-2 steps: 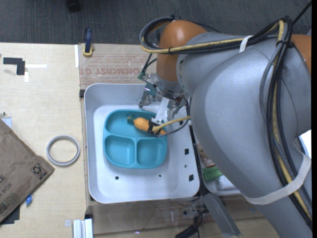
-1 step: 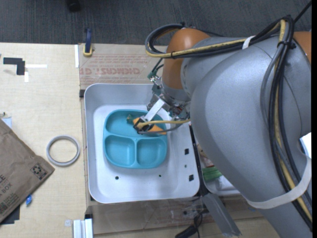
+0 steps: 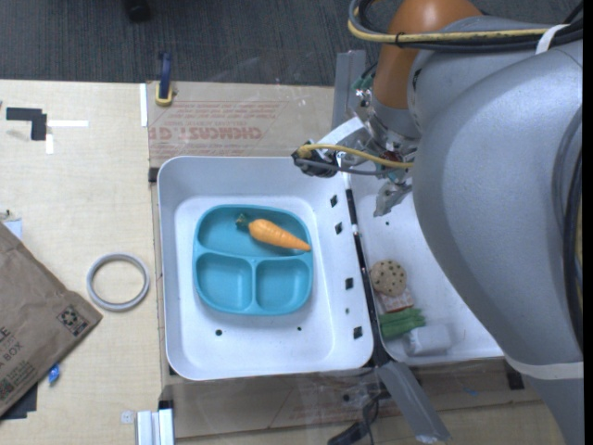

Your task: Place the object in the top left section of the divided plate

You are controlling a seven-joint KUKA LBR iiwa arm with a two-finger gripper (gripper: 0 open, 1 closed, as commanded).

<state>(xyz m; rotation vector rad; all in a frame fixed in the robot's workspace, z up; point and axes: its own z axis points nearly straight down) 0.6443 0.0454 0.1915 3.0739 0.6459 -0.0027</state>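
Carrot (image 3: 276, 235) lies on its side in the wide upper compartment of the blue divided plate (image 3: 211, 290), green stub end toward the plate's left, pointed tip toward the right, reaching the plate's right rim. It looks like a toy: judged light, rigid and smooth-skinned, so liable to roll or slip under a poor pinch. The best hold would be across the thick middle of the body, fingers closing square to its long axis; the tapered tip offers little to bear on.

The carrot is well apart from the gripper (image 3: 384, 188), down and to the left of it. Whether the gripper's fingers are spread or closed cannot be told, as the wrist and cabling obscure them; nothing is seen held between them.

The plate sits in the left white bin (image 3: 176, 248), which lies below and left of the gripper. The right white bin (image 3: 445, 295), directly beneath the arm, holds a cookie (image 3: 387, 274), a green item (image 3: 402, 323) and a pale object (image 3: 428, 339), all below the gripper. A tape ring (image 3: 118, 281) rests on the bench (image 3: 74, 202), far left of the tool.

Judgement: the carrot occupies the upper section but sits right of centre.
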